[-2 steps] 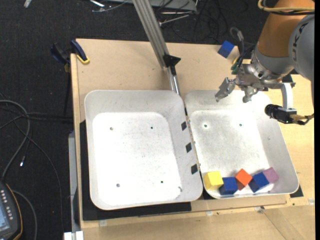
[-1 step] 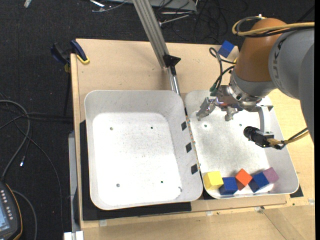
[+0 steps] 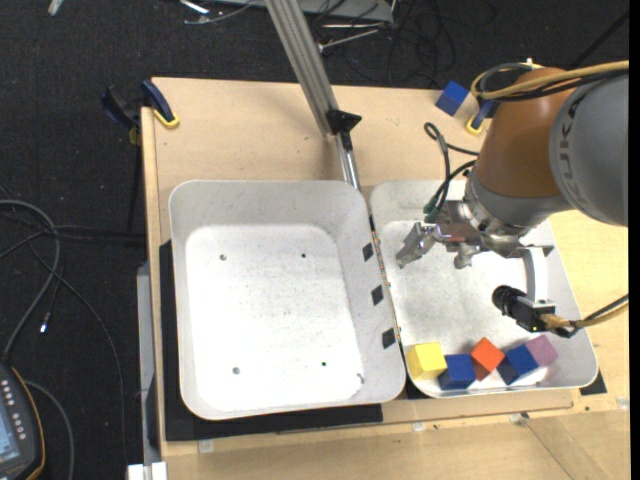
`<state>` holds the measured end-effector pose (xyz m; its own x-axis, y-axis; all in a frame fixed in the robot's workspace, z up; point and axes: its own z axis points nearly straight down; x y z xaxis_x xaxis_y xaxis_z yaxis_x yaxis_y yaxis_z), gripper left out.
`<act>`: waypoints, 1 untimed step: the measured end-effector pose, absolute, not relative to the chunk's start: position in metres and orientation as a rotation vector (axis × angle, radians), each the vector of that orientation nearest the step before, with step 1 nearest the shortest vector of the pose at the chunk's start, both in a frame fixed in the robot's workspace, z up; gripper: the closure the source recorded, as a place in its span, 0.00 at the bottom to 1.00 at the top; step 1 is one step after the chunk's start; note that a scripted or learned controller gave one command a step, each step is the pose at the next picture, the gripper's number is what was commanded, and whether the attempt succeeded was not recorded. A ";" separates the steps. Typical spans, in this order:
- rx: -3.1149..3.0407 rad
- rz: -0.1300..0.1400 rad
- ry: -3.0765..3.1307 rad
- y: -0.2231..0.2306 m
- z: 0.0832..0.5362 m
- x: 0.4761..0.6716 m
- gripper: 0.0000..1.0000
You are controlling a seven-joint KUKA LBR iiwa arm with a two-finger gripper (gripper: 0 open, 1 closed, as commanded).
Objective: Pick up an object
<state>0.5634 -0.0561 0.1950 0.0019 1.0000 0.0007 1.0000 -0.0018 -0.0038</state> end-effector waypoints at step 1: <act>-2.223 -0.001 -2.221 -0.057 0.205 0.566 1.00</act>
